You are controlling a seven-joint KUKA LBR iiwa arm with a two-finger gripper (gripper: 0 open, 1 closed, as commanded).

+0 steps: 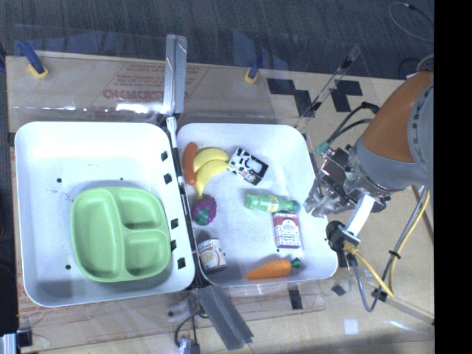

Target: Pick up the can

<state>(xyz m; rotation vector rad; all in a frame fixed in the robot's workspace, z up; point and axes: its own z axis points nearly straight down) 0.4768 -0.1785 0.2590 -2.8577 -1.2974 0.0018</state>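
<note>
Sitting: can [212, 255] front-left corner, right bin [313, 161] | fingers [318, 201] well apart at right rim | fingers' state: can't tell

The can [211, 254] stands in the right bin's [313, 161] near-left corner, pincer [318, 203] well apart.

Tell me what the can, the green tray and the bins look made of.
Can: probably metal with a printed paper or plastic label; its top rim looks pale and shiny. Green tray: likely moulded plastic, matte, one even colour with rounded compartments. Bins: seemingly white plastic, smooth, with soft glare.
</note>
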